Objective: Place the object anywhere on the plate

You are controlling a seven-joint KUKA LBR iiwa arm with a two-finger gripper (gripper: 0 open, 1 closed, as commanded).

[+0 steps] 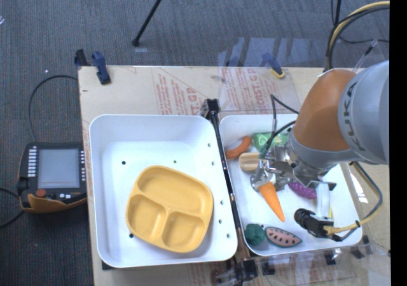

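A grey arm (346, 119) with an orange band reaches in from three o'clock over a bench (159, 91) carrying two shallow white bins. The left bin (108, 151) holds a yellow three-compartment plate (169, 208), lying toward six o'clock. The right bin (346, 231) is crowded with toy food. The claw (266, 173) hangs low near that bin's centre, just above the thick end of an orange carrot (273, 200); whether it is spread or pinching cannot be told from here. The carrot, the likely object, lies on the bin floor, tip toward five o'clock. It looks light, stiff and smooth, so a hold across its thick top end seems safest; the taper could slip. A watermelon slice (282, 237) and a green piece (255, 234) lie at six o'clock, a purple piece (303, 190) at three, an orange-red piece (239, 147) at eleven.
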